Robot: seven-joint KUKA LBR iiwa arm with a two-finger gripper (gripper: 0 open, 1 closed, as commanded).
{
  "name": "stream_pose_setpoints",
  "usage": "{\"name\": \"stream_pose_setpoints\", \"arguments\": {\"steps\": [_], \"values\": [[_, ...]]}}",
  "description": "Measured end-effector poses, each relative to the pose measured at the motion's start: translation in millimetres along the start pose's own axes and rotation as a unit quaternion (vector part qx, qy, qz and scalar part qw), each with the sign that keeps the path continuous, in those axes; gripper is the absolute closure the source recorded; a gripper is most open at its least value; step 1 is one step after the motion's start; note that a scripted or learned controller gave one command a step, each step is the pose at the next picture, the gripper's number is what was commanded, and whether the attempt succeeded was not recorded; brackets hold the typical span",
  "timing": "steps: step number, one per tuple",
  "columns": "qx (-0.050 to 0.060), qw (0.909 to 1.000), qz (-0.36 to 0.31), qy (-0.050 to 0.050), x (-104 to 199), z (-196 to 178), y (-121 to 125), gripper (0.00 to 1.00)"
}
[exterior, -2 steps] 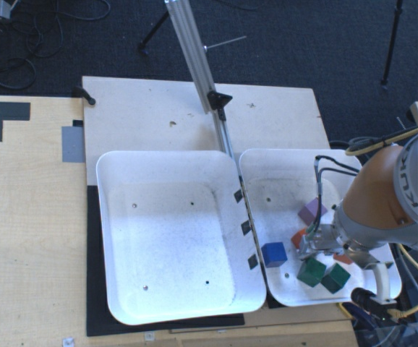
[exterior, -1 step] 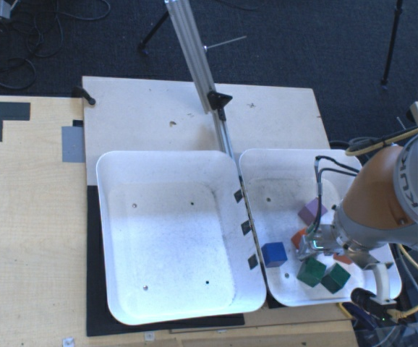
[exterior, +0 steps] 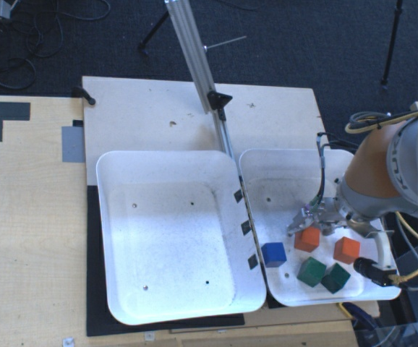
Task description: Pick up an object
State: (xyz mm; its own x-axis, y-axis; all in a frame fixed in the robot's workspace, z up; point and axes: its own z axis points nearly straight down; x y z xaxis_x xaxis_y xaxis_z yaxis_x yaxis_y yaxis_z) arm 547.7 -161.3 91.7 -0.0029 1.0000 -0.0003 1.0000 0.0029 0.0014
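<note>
Green cubes (exterior: 323, 274), two of them, touching, nearest the camera in the right bin (exterior: 285, 172), by its front rim. Just left, a blue cube (exterior: 273, 254) close to the wall shared with the left bin (exterior: 165, 237). Further back, two orange cubes: one (exterior: 347, 249) to the right, standing apart; the other (exterior: 307, 239) directly under the hand (exterior: 312, 221). Metal tips of the hand at or just above that orange cube's far edge, but too small and blurred to tell whether apart or together, or whether anything is gripped. Behind that, grey arm (exterior: 393, 172) with its orange band, reaching in from the right. Beyond the bins, pale desk (exterior: 194, 110) and a slanted metal rail (exterior: 194, 56). Judged from this: approach to a cube apparently made, all five cubes resting on the bin floor, none lifted. Left to do: close on the cube, raise it clear.
</note>
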Motion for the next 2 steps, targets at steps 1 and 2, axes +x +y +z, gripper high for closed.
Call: {"name": "stream_pose_setpoints", "arguments": {"steps": [1,2], "values": [[0.000,1.0000,0.001,-0.001,20.6,-0.5,-16.3,0.00],[0.000,1.0000,0.000,0.000,6.3,-0.1,6.6,0.00]]}}
